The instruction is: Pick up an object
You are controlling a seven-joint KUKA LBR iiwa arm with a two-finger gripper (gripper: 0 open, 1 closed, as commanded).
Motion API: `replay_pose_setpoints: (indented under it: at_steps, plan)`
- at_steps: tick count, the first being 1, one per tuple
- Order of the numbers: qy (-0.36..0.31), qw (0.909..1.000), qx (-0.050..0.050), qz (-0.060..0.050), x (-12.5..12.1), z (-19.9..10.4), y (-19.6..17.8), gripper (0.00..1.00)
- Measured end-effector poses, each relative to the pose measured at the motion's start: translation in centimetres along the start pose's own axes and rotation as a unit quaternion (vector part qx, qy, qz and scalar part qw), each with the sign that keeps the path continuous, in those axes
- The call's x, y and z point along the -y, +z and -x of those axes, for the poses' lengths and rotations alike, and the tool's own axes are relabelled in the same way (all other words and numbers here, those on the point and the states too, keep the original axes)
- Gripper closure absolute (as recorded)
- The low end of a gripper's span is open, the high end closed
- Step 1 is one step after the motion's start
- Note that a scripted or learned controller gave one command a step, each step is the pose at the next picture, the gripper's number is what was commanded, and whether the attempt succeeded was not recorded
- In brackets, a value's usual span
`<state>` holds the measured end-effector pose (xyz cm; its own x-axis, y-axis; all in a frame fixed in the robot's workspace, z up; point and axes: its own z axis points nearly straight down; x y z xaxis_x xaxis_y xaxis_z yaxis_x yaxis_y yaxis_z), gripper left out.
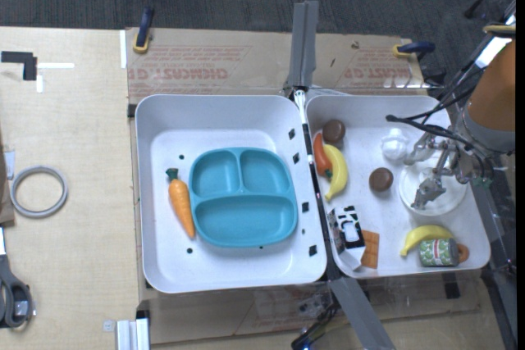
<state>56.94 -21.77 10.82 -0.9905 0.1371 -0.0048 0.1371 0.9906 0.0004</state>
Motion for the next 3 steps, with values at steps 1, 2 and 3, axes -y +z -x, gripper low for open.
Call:
replay_pose_setpoints:
  at_steps: [1,2,3]
  plan:
    - [-0.113,0.9936,-0.001,0.001,-12.7,-1.2,1.6,0.0]
    - [-0.075,0.9972,-0.001,0.0,-4.6,-3.4,1.6,0.0]
    - [0.005,1.0,-0.002,0.004,0.8,-7.6,1.5,0.0]
